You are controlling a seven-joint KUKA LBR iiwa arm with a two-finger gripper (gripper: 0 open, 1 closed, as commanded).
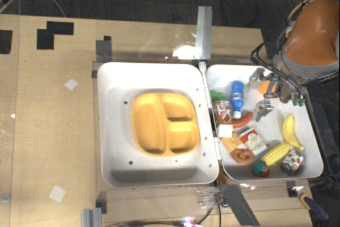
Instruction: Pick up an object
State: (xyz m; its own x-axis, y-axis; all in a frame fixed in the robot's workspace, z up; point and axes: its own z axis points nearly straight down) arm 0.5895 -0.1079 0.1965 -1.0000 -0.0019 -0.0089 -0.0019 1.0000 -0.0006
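From my seat the pick looks barely begun. The gripper (264, 94) hangs over the upper part of the right bin (317, 159), and I see nothing between its jaws; whether they stand apart or together I cannot tell from this slant, since the metal parts blur into the white floor under them. So I judge that nothing is lifted yet and the whole grasp is left to do.

The candidates all lie in that right bin. A blue bottle (237, 97) stands out just to the camera's left of the gripper, with a red sausage-shaped toy (243, 119) touching its lower end. A banana (290, 132) lies apart toward the bin's right side. Lower down sit a corn cob (276, 154), a small red-and-white carton (254, 142) and a dark round piece (292, 162) near the corner. More small items crowd the bin's left wall, too jumbled for me to name.

The left bin (114, 114) carries a yellow divided tray (163, 123) and no loose objects that I can see.

What remains, as I read it: settle on one object, descend, clamp and lift. The bottle and sausage are nearest.
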